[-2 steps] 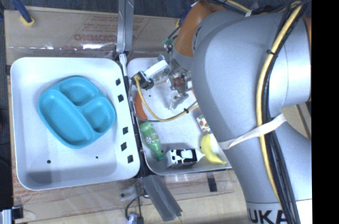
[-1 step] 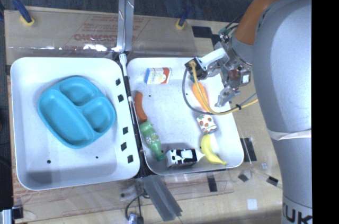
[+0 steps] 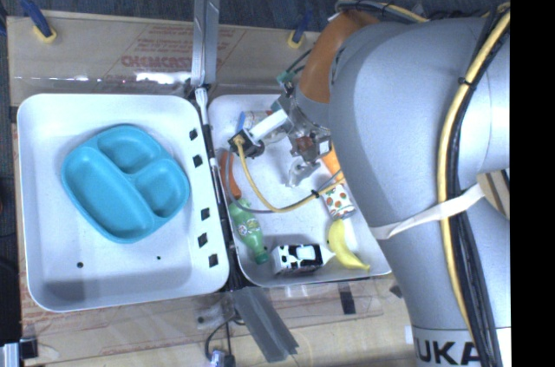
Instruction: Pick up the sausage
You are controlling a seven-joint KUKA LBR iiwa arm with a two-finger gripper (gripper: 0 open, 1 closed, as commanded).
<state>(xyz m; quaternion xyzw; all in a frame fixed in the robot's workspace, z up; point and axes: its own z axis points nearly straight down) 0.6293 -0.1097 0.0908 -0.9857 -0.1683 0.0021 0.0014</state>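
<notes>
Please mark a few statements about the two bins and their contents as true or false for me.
1. The blue plate lies in the left bin. True.
2. The banana lies on the blue plate. False: it is in the right bin.
3. The green bottle lies near the right bin's left wall. True.
4. The end effector hangs over the left bin. False: it is over the right bin.

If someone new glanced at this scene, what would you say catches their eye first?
Probably the big grey arm filling the right side, bent over the right bin. Next, the bright blue divided plate lying alone in the left bin. Then the yellow banana near the right bin's front corner, beside a green bottle.
</notes>
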